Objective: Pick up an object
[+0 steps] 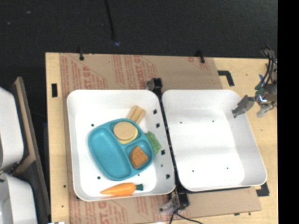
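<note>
Blue sectioned tray noted in left bin, glossy, rounded, tilted on the diagonal; round tan disc and brown square piece seated in its compartments. Around that tray: tan block touching its upper edge, green piece against its right side, orange carrot just below it. Jaws well right of the tray, at far rim of right bin, spread apart, gripping nothing.
</note>
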Controlling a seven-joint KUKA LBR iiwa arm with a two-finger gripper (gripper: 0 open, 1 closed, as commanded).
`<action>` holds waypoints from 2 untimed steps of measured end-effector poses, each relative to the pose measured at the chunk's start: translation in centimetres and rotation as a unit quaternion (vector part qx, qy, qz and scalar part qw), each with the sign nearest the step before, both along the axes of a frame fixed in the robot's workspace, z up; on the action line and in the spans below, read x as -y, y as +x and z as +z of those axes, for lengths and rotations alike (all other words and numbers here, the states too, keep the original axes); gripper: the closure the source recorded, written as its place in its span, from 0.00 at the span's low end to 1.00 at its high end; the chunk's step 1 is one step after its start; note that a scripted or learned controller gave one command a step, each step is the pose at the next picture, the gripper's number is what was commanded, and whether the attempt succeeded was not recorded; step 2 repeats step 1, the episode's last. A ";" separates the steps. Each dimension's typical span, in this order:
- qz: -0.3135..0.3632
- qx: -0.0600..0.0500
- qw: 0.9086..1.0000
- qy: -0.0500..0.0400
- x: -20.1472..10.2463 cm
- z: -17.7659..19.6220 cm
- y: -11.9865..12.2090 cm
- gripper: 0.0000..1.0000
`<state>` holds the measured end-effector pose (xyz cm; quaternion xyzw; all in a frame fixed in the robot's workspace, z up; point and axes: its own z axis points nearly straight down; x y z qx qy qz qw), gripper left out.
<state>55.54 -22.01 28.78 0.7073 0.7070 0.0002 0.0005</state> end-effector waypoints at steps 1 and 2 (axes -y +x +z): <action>0.001 0.001 1.000 -0.001 0.8 3.5 7.5 0.00; 0.001 0.001 1.000 -0.001 0.8 3.5 7.5 0.00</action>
